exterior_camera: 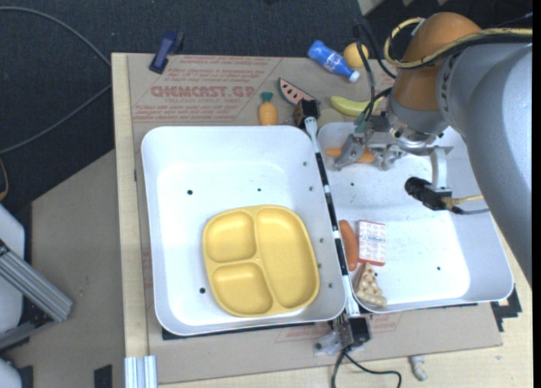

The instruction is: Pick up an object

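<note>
My gripper point(370, 143) hangs low over the far left corner of the right bin point(439, 243), below the arm's orange band. A small orange object point(348, 155) lies on the bin floor right at the gripper's tip; whether it is held I cannot tell. Along the same bin's left wall lie a red sausage point(347, 243), a red and white packet point(372, 241) and a pale crumbly piece point(368, 286). The left bin point(169, 166) holds a yellow divided plate point(258, 259).
Behind the bins on the board lie a banana point(348, 106), a blue bottle point(331, 58), a yellow fruit point(355, 54), a watermelon slice point(292, 90), a small orange carrot point(268, 112) and a blue clip point(165, 52). A black part point(425, 192) on a cable hangs over the right bin.
</note>
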Robot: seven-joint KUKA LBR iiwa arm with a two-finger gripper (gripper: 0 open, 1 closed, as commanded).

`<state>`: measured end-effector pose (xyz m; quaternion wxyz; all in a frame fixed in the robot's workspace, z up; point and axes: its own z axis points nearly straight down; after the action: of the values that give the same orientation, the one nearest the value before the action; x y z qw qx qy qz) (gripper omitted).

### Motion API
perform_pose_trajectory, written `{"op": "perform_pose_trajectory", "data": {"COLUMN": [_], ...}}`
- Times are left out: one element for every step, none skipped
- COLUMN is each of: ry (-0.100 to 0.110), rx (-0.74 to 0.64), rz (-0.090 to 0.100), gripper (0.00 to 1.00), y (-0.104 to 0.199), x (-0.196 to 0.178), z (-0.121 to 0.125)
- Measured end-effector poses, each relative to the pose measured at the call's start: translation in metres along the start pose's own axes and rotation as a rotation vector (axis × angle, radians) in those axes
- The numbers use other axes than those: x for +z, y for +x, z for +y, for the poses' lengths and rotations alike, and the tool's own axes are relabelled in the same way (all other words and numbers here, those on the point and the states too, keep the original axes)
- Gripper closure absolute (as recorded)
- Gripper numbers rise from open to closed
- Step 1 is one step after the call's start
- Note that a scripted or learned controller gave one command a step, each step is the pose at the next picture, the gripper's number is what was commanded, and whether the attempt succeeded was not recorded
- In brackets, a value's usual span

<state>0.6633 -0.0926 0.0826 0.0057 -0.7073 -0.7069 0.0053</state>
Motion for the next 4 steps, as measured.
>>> {"op": "perform_pose_trajectory", "data": {"ry": [-0.001,-0.001,-0.006,-0.004], "rx": [0.0,0.0,0.0,-0.001], "rz": [0.002,0.0,0.0,0.0], "gripper": [0.0,0.0,0.0,0.0], "y": [-0.003,-0.002,-0.025,-0.003], "x": [0.0,0.0,0.0,-0.001], "z": [0.0,0.0,0.001,0.001]}}
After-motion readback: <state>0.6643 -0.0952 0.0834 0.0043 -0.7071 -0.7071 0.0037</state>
